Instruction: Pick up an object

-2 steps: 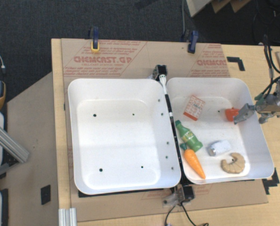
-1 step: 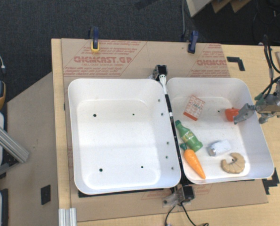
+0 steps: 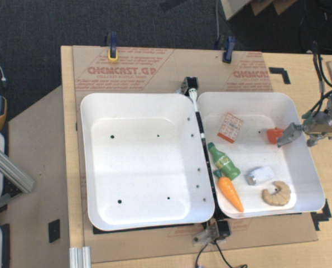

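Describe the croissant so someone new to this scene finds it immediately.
Look in the right white bin, at its near right corner. The croissant lies there, right of the small grey-and-blue object and the carrot. It alone is tan, curled and ridged.

At about 3 o'clock the gripper (image 3: 288, 134) is a small grey metal piece, its slim dull-grey finger (image 3: 286, 136) flat-sided and angular. Behind it sits a blockier body (image 3: 320, 128) of grey with tan and greenish parts, too blurred to read. Thin dark cables (image 3: 323, 85) run up from it towards 1 o'clock.
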Controlling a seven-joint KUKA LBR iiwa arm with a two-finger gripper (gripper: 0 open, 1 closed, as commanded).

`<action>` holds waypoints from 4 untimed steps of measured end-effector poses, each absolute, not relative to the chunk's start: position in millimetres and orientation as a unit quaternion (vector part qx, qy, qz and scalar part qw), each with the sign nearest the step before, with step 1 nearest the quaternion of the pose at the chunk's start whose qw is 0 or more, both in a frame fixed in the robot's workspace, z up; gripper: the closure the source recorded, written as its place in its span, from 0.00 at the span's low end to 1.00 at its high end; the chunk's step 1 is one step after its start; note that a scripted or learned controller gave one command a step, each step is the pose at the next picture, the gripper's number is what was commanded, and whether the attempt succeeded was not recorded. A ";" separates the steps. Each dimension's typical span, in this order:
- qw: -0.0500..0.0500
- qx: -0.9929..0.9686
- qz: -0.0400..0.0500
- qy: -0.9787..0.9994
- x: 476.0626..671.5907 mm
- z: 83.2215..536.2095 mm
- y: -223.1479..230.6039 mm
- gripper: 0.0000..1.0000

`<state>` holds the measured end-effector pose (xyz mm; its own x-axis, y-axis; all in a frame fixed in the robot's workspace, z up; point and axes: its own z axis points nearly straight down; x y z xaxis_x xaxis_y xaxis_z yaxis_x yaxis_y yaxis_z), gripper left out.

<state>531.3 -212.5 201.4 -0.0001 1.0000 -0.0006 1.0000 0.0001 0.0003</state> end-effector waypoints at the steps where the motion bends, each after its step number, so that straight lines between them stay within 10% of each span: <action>1: 0.000 0.707 0.000 0.707 531.3 201.4 -212.5 0.00; 4: 0.000 0.707 0.000 0.707 531.3 201.4 -212.5 0.00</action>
